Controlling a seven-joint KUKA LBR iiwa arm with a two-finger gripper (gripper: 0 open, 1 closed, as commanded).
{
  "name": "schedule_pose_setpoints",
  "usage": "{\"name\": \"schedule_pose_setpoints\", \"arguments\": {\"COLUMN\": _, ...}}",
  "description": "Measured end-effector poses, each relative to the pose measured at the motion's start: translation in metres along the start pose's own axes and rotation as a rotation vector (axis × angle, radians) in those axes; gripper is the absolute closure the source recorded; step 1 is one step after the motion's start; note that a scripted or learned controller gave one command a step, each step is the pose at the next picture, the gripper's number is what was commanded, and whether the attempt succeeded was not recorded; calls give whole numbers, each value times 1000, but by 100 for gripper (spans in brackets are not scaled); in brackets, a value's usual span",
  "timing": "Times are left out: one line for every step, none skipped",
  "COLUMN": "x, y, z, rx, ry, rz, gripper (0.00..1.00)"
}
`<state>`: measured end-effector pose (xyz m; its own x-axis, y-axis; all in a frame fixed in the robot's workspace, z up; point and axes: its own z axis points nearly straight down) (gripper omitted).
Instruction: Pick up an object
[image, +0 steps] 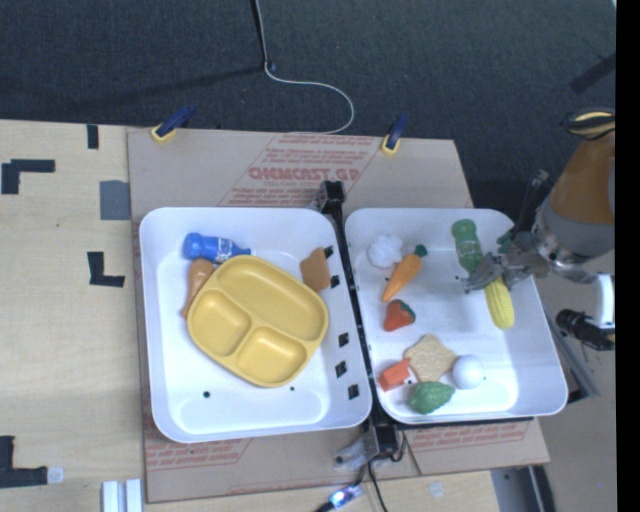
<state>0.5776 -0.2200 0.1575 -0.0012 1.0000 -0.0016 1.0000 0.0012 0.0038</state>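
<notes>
In the right bin (530, 400) lie several toy foods: an orange carrot (404, 273), a white puff (383, 251), a green cucumber (465, 242), a yellow corn cob (499, 303), a red strawberry (399, 315), a tan cracker (431, 356), a white egg (467, 372), a green leafy piece (430, 397) and a small orange-red piece (394, 376). My gripper (493, 270) hangs low over this bin's right side, between the cucumber and the top of the corn cob. I see nothing lifted in it.
The left bin (165, 400) holds a yellow divided plate (258, 318), a blue bottle (212, 246), a tan sausage (196, 281) partly under the plate and a brown chunk (317, 268). The grey arm (580, 215) enters from the right edge.
</notes>
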Motion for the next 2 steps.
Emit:
{"name": "schedule_pose_setpoints", "arguments": {"x": 1, "y": 0, "z": -42, "rx": 2, "ry": 1, "rz": 0, "gripper": 100}}
{"name": "schedule_pose_setpoints", "arguments": {"x": 2, "y": 1, "z": -68, "rx": 3, "ry": 1, "rz": 0, "gripper": 100}}
